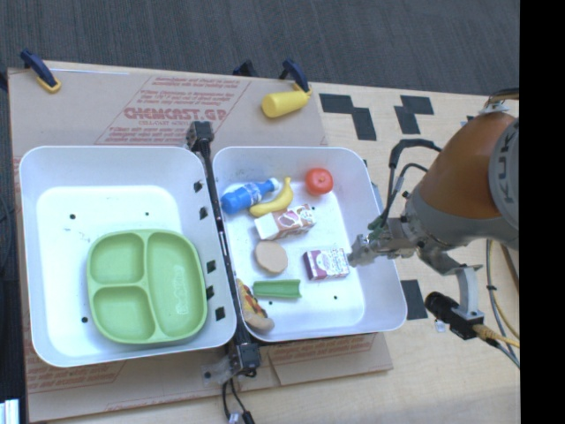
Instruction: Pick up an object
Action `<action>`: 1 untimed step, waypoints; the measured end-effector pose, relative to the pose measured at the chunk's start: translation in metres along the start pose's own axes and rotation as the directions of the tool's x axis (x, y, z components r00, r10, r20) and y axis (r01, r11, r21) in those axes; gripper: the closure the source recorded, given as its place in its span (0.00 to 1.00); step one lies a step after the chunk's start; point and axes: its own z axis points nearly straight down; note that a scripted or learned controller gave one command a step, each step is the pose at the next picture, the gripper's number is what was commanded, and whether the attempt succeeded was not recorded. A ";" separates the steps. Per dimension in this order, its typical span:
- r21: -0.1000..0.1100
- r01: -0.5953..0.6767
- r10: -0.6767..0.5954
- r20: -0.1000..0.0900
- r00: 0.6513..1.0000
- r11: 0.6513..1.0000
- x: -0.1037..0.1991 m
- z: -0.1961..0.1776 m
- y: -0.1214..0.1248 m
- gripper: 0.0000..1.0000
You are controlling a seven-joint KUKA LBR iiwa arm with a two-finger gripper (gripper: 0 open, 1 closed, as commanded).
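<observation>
1. While the gripper [360, 251] is sitting at the right bin's [386, 291] right edge, just beside the maroon packet [327, 263], I cannot tell whether it is gripping anything or standing released; nothing is visibly showing in its grasp.
2. Judging from that position, the arm is lining up for a pick, and the maroon packet is looking like the likeliest target, since it is lying closest, near the right wall.
3. To do this well, the arm should be coming down centred over the packet, straddling its narrower side, and keeping clear of the bin wall.
4. Moving outward, one tan round piece [271, 257] is lying just left of the packet, with one green strip [277, 290] below it.
5. One pink-and-white packet [286, 223], one banana [273, 200] and one blue bottle [246, 194] are clustering toward the top, and one red tomato [320, 181] is sitting apart at the upper right.
6. One mixed-colour item [253, 311] is lying at the bin's lower left corner; I cannot identify it.
7. One green divided tray [146, 284] is resting in the left bin [53, 175].
8. One yellow object [284, 103] is lying on the cardboard [132, 104] outside both bins.
</observation>
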 end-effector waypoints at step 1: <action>-0.004 -0.003 0.003 0.001 1.000 1.000 -0.015 -0.061 0.038 1.00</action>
